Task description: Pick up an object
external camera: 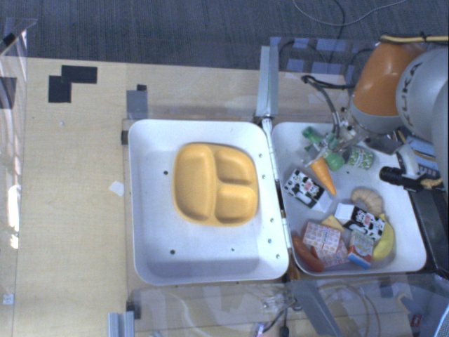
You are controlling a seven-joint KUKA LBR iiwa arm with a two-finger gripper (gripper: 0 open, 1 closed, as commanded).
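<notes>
My gripper (342, 137) hangs over the far part of the right bin (419, 258), below the orange wrist band (381, 83). It sits right by some green items (320, 137) and a green patterned can (361, 158). An orange carrot (323, 176) lies just in front of it. Nearer the front are a black-and-white carton (303, 187), a second such carton (366, 220), a beige roll (369, 199), a banana (386, 243) and a red-and-white box (323, 238). I see nothing lifted off the bin floor.
The left bin (151, 251) holds a yellow divided tray (214, 182). A metal divider post (266, 83) stands between the bins at the back. Black cables (330, 9) run across the floor behind. The wooden bench (70, 209) extends to the left.
</notes>
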